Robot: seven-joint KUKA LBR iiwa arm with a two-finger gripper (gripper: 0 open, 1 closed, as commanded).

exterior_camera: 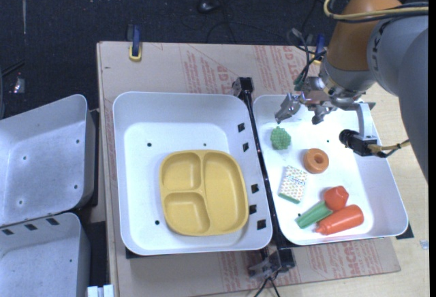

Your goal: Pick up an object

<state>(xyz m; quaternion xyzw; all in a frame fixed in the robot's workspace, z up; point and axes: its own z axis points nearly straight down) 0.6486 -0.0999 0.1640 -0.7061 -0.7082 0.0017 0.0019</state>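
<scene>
My gripper (302,114) hangs over the far part of the right bin (381,180), its two fingers spread open with nothing between them. A green broccoli piece (281,138) lies just below and left of the fingers. An orange ring-shaped piece (316,161) sits near the bin's middle. Nearer the front lie a white patterned sponge with a green edge (293,184), a green piece (313,214), a red-orange tomato-like piece (335,197) and an orange carrot (339,221).
The left bin (136,152) holds a yellow divided plate (203,191). Black clips run along the seam between the bins. A blue-and-yellow clamp (135,44) stands at the bench's far left corner. White trays lie off the bench to the left.
</scene>
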